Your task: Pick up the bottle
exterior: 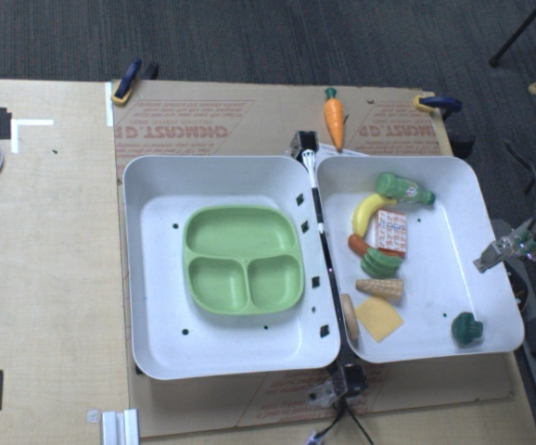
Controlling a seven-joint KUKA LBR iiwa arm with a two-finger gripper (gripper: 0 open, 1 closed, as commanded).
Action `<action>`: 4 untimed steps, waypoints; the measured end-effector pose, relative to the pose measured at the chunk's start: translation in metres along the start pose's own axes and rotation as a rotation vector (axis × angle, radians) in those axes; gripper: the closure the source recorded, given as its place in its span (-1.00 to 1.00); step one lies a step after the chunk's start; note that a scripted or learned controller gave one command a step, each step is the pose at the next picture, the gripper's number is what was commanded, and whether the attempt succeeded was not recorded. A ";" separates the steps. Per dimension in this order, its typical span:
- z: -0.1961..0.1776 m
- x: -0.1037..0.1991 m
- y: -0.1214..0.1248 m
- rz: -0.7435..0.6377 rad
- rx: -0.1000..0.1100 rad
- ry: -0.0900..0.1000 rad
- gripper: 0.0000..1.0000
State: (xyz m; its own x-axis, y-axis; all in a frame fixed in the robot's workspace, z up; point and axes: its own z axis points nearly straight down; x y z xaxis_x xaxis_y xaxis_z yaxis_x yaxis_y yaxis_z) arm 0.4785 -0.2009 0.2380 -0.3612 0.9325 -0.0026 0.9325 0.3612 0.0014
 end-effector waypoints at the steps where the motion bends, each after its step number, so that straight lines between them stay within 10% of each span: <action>1: -0.010 0.048 0.018 -0.208 0.001 0.002 1.00; 2: -0.016 0.016 0.006 -0.756 -0.001 0.000 1.00; 4: 0.024 -0.012 -0.005 -0.580 0.000 0.002 1.00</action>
State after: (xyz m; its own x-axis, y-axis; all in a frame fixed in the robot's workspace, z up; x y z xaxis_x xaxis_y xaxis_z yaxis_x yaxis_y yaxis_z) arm 0.4780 -0.2142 0.2143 -0.8132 0.5820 -0.0014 0.5820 0.8132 0.0000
